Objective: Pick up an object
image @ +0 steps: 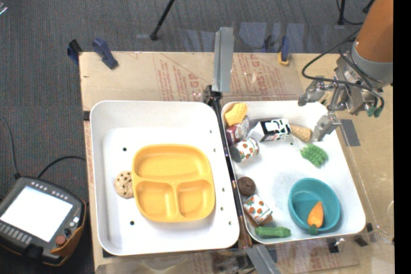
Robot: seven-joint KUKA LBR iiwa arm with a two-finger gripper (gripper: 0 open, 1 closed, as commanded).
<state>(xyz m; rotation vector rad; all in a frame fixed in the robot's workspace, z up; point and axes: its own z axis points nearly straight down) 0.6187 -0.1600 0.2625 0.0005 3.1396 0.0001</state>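
Observation:
My gripper (316,111) hangs over the far right corner of the right bin (347,167), open, with nothing between its fingers. Just below and left of it lie a tan piece (300,133) and a black-and-white carton (275,128). A green leafy item (314,154) lies a little nearer the front. Along the bin's left side are a yellow item (236,113), a patterned can (246,149), a brown muffin (246,186) and a strawberry-print box (257,208). A teal bowl (302,202) holds a carrot (315,215). A green cucumber (273,231) lies at the front.
The left bin (106,138) holds a yellow divided plate (173,181) with a cookie (123,184) beside it. A grey post (223,64) stands behind the divider between the bins. A tablet (35,215) sits on the floor at left.

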